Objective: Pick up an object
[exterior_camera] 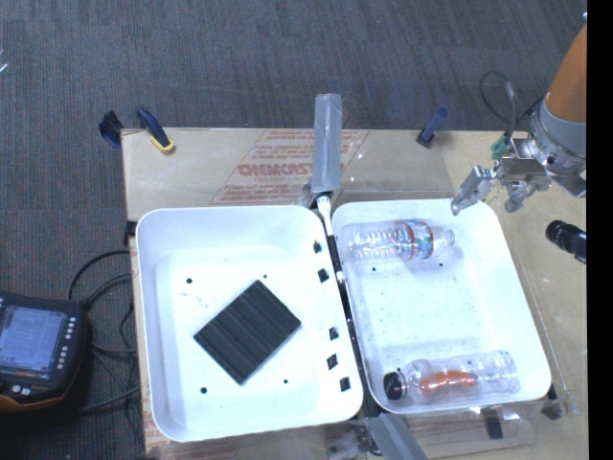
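Two clear plastic bottles lie in the right bin. One bottle with a red and blue label lies near the far wall. The other bottle, with a black cap and orange contents, lies along the near wall. A dark ribbed square pad lies flat in the left bin. My gripper hangs above the right bin's far right corner with its fingers spread and nothing between them. It stands to the right of the labelled bottle and apart from it.
The bins stand on a wooden board with blue clamps at its far edge. A grey upright post rises behind the bins' shared wall. A teach pendant lies on the floor at left. Cables hang by the arm's wrist.
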Robot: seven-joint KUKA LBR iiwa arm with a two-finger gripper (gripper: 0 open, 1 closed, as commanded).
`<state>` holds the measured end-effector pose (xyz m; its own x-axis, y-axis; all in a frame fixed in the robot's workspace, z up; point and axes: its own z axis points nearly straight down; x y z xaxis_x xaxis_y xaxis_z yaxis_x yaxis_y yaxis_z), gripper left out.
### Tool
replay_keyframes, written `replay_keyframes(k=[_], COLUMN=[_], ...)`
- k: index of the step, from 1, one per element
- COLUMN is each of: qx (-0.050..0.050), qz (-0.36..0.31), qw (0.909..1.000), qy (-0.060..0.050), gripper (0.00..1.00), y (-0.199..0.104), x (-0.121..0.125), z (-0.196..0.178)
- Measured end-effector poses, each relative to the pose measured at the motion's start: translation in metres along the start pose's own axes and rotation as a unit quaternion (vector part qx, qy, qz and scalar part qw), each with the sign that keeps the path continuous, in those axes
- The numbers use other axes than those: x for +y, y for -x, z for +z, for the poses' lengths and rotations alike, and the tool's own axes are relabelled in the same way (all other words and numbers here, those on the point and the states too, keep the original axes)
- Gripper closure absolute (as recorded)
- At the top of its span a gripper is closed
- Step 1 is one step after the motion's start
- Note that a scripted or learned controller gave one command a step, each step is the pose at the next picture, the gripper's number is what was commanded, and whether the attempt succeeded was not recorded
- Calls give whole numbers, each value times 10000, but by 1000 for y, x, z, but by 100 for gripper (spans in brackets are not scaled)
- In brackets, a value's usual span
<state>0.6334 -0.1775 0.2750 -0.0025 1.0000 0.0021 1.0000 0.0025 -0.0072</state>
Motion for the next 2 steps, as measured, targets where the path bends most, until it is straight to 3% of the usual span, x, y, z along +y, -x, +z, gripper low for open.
replay_keyframes(k=[1,2], qx=[12,-17], qz=[-858,-2144], qw=[9963,9766], qy=[-31,-143], gripper=[0,0], y=[-29,-43], x=[-5,3], z=[180,193])
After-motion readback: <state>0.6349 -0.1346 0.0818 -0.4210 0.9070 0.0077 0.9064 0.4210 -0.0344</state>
